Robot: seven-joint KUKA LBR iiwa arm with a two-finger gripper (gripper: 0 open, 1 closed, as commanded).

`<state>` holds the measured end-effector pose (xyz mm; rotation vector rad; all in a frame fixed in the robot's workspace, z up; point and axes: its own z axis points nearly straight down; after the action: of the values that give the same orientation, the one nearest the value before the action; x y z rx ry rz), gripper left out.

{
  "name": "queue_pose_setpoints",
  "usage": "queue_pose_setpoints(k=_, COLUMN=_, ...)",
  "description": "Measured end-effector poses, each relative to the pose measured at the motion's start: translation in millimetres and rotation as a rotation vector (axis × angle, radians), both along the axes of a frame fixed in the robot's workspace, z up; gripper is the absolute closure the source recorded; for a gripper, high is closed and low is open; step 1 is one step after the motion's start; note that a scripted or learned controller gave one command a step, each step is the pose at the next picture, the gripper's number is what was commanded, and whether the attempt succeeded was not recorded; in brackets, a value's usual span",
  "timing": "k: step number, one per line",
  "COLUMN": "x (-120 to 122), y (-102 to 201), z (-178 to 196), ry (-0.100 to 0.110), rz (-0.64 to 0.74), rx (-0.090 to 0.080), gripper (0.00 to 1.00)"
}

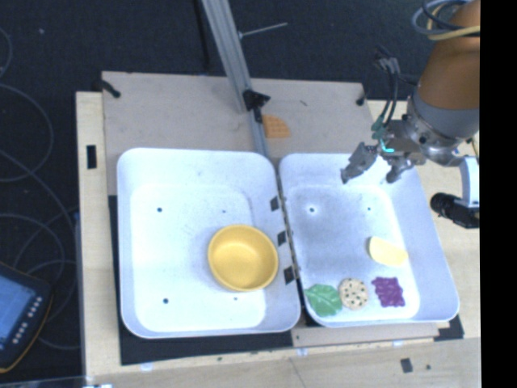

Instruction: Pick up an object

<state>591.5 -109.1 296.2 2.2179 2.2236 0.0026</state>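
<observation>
Tool [373, 166] hangs spread and unloaded over the right bin's [339, 208] far edge. Nearest candidate, a yellow lemon-like piece [388, 251], lies well apart, toward the bin's near side.

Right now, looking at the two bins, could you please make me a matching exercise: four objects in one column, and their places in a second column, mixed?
Objects:
1. yellow bowl
2. green item
3. purple item
4. gripper

Places:
A. right bin, near edge, furthest right of three
B. above the right bin's far edge
C. left bin
D. right bin, near-left corner

Pairs: 1-C, 2-D, 3-A, 4-B
</observation>
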Motion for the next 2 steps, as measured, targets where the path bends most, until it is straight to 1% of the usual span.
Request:
queue_pose_setpoints(k=1, x=0, y=1, z=-63, ry=0.007, rz=-0.004, rx=-0.002, gripper=0.00)
queue_pose_setpoints(k=2, x=1, y=7, z=-124, ry=0.007, rz=-0.006, rx=-0.002, gripper=0.00)
